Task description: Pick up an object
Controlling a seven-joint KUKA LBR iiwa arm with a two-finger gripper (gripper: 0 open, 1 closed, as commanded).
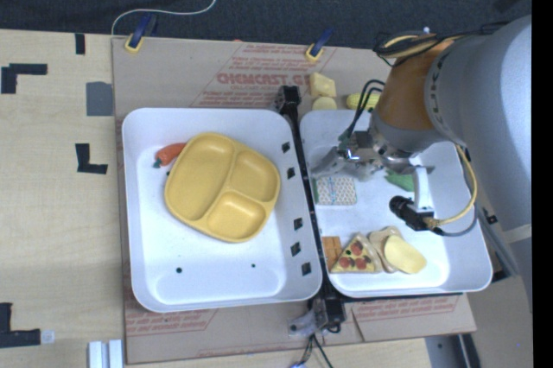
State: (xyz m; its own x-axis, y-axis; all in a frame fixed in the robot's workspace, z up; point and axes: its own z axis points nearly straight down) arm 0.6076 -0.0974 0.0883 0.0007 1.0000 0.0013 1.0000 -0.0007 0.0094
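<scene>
My gripper (335, 168) reaches down into the right bin (458, 267), its grey fingers just above a pale checkered waffle-like piece (336, 191) near the bin's left wall. A pizza slice (355, 256), a cracker (332, 250) and a pale yellow round piece (403, 255) lie at the bin's front. A green item (400, 181) peeks out from under the arm. The orange-banded wrist (406, 94) hides the back of the bin.
The left bin (147, 271) holds a yellow divided plate (223, 186) and an orange carrot (170, 153) at its back left. Yellow pieces (322, 85) lie on the cardboard behind the right bin. A black divider (298, 176) runs between the bins.
</scene>
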